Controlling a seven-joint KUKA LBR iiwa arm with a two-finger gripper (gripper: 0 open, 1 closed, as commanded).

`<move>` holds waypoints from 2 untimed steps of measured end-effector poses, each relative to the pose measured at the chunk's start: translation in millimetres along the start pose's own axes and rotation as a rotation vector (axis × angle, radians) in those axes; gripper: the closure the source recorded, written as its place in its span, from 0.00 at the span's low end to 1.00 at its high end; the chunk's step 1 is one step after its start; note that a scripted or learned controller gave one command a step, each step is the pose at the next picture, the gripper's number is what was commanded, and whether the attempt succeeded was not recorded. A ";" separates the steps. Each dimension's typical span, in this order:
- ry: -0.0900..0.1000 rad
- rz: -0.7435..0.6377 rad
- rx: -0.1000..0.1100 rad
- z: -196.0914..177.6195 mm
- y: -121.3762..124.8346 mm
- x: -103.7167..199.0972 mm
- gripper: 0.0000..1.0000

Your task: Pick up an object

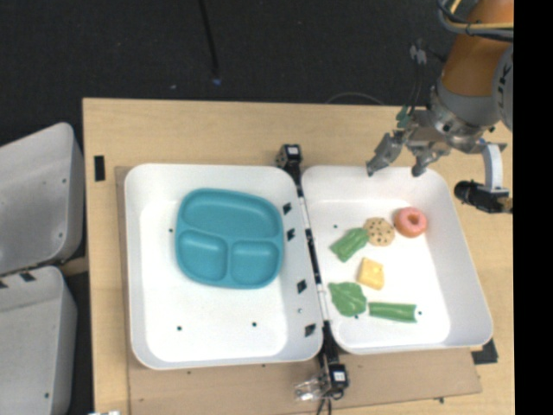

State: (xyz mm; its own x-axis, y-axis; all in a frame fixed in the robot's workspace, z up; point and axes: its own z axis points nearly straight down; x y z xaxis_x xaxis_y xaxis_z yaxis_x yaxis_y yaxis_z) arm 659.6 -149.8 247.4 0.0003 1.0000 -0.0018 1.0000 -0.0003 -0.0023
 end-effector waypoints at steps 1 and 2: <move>0.000 0.003 0.001 51.6 -9.3 4.0 0.00; 0.000 0.005 0.000 96.5 -13.7 9.0 0.00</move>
State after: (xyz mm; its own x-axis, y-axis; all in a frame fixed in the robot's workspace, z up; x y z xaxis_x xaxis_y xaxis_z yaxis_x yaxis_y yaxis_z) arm 645.6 -141.0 150.9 0.0052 1.0000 -0.0017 1.0000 -0.0052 -0.0021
